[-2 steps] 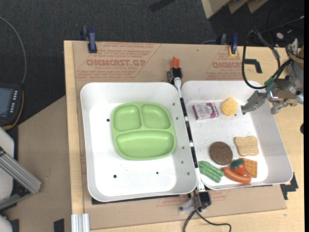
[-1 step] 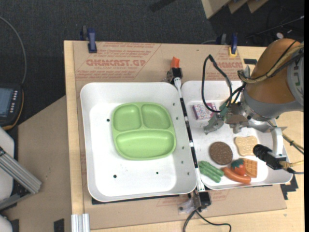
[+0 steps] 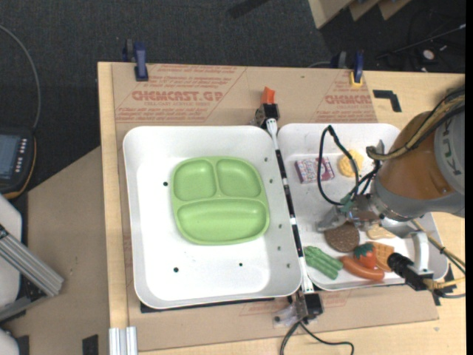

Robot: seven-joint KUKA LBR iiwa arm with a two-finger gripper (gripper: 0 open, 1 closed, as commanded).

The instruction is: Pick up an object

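My gripper (image 3: 347, 217) reaches down into the right bin (image 3: 384, 133) from the right, under the arm's orange band. It hangs just above a brown round patty (image 3: 342, 239), touching or nearly touching its top edge. A green pea pod (image 3: 321, 262) lies at the bin's front left. An orange carrot (image 3: 364, 268) lies next to the pod, with an orange wedge (image 3: 382, 253) behind it. Farther back sit a purple-and-white packet (image 3: 311, 170) and a yellow round cookie (image 3: 346, 163). A tan piece (image 3: 380, 232) is partly hidden by the wrist.
The left bin (image 3: 148, 220) holds a green divided plate (image 3: 219, 200). A black cable (image 3: 325, 161) loops over the back of the right bin. Clamps sit on the board's far edge. The bins' shared rim runs just left of the pea pod.
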